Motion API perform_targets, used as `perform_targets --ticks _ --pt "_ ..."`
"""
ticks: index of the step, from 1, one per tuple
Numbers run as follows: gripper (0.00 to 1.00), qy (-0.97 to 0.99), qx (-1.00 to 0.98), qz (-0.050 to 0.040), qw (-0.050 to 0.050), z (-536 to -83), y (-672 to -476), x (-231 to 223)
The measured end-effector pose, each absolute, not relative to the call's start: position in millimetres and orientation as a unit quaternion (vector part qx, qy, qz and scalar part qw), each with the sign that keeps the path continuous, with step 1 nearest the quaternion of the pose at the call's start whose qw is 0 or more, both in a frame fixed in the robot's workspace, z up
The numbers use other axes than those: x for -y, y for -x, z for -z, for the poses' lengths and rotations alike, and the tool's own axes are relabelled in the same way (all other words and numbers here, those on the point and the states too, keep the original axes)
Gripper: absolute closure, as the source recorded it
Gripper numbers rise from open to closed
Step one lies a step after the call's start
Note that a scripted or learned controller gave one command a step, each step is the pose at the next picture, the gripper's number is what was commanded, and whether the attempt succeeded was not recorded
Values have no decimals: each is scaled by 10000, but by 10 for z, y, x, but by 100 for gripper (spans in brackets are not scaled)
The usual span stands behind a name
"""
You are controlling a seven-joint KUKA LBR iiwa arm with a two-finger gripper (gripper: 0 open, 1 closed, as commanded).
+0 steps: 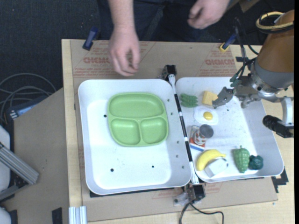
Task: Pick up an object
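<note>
While the arm (273,55) reaches over the right bin (261,139), its hand (223,98) hangs at that bin's upper part, fingers apparently pinching nothing; whether they are spread or pressed together cannot be told at this angle. Contents of the right bin, placed relative to the hand: yellow wedge (209,97), just beside it on the side of the left bin; green leafy piece (188,100), beyond the wedge; fried egg (206,116), just below the hand; small can (203,134), below the egg; banana (207,156), further below, touching a white and grey item (215,167); green bumpy piece (241,159) and dark teal piece (256,162), well apart from the hand near the bin's lower corner. Left bin (93,139): one green divided tray (138,118). Beyond the bins, over the surface (74,69): a person's hand (123,54), with another raised further back (209,9).
</note>
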State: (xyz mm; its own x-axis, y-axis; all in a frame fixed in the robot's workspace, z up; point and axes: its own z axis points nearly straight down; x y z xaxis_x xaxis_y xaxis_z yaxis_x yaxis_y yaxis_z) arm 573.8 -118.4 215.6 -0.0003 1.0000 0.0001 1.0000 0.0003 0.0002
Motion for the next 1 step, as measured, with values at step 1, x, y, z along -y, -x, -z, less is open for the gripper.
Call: perform_targets --ticks 1 --pt "0 -7073 -7070 1 -1 -860 -5895 1195"
